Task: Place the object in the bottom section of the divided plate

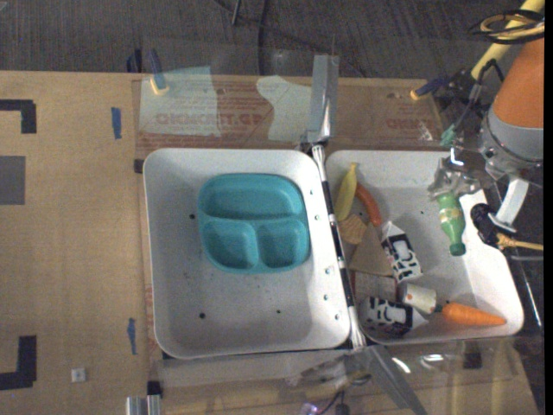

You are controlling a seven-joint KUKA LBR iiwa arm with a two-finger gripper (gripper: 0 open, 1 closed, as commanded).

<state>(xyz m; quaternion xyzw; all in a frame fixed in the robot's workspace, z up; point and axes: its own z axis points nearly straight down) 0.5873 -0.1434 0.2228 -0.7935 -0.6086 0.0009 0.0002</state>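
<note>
Lying lengthwise, green bottle [451, 223] points cap-down toward near edge.

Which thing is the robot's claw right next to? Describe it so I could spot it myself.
Look in the right white bin, near its far right corner by the gripper. There is a small green bottle, the only green thing among the carrot, banana and cartons.

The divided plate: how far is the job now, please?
Nothing looks done: the teal divided plate in the left bin carries nothing. In hand: the gripper is over the right bin, at the top of the green bottle; a grasp cannot be confirmed. Left: carrying an object to the plate's bottom section.
</note>
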